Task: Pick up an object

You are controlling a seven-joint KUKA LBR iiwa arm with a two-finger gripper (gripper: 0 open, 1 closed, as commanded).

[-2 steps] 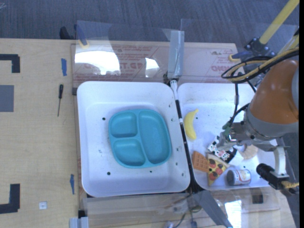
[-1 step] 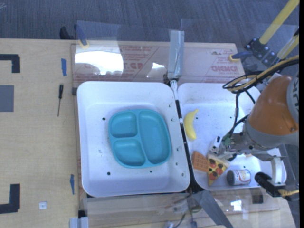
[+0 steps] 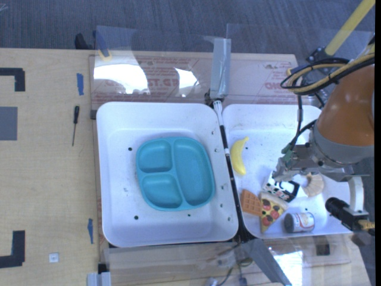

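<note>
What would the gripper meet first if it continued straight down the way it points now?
Probably the small black-and-white patterned object right under the gripper, beside the pizza slice toy in the right white bin; depth is unclear from above.

Faint red print on the cardboard sheet (image 3: 178, 79) is unreadable.

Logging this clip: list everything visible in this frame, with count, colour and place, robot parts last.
bins: two, white, side by side on the bench
divided plate: one, teal, left bin
banana: one, yellow, right bin near the divider
waffle: one, orange-brown, right bin front
pizza slice: one, multicoloured, beside the waffle
can: one, silver and red, lying right of the pizza slice
screwdriver: one, black, bench left of the bins
arm: one, grey and orange, over the right bin
tool: one, above the right bin's items
</note>
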